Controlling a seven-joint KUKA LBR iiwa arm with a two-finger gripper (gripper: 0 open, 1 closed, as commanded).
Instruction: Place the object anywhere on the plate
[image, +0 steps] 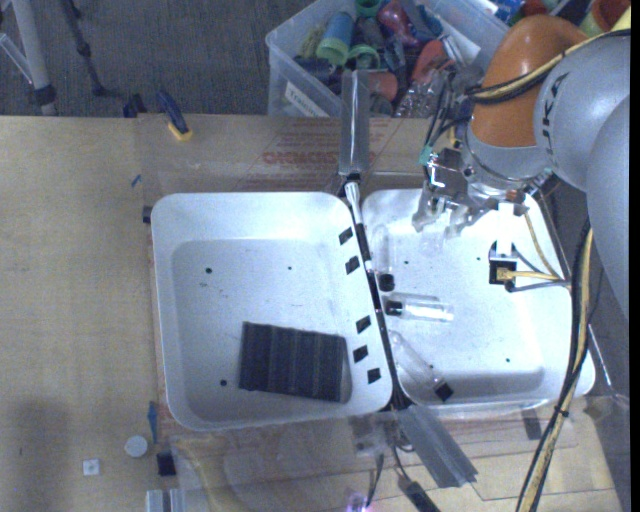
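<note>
We hover our gripper (440, 213) over the right bin's (520, 370) far end; jaw state, cannot tell. The clear tube-like object (418, 308) lies mid-bin: probably light, slick, rolling. We'd pinch across its middle.

A tan wooden surface (70, 250) spreads under even light. Behind it, a clear plastic tub (300, 60) of colourful clutter sits on dark grey carpet (150, 50).
</note>
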